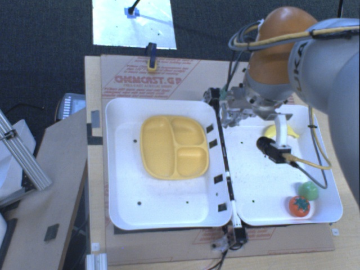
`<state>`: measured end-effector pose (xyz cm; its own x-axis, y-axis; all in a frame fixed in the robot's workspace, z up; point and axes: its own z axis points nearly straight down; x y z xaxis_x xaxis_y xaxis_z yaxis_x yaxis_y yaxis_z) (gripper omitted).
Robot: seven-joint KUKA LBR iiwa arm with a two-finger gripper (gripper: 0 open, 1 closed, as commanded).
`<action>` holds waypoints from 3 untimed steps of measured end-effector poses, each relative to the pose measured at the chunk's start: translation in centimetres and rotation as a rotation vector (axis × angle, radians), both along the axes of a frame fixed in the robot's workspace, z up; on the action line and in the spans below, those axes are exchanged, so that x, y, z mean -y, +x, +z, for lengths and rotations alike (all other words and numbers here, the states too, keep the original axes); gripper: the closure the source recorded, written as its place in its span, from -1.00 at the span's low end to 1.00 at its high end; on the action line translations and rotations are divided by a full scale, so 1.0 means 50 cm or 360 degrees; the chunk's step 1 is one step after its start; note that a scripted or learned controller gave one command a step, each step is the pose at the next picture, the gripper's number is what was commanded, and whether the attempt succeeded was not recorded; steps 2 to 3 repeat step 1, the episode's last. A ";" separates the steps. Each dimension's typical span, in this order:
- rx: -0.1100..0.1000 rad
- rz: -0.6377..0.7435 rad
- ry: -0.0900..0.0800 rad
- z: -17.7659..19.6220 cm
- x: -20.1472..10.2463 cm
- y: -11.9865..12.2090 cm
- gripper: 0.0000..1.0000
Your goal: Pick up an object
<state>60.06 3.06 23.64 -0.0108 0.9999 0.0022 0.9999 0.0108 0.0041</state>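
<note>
We see a printed cardboard sheet [149, 79] under both bins, a yellow clamp [152, 61] at its far edge. The grey arm [332, 66] bends down from the right, its tool [226, 117] low at the far left corner of the right bin [253, 190]; we cannot tell whether it is spread or pressed together. That bin has a yellow piece [274, 131], partly hidden by the robot, and a green ball [308, 190] just beside an orange one [299, 206] in the near right corner. A yellow divided plate [171, 148] lies in the left bin [121, 173].

A smooth, matt yellow plastic tray [174, 148], a glossy white plastic bin [129, 207], a matt brown board [185, 66].
</note>
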 end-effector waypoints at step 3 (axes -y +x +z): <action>-0.0002 -0.0003 -0.0002 -0.016 -0.093 0.040 1.00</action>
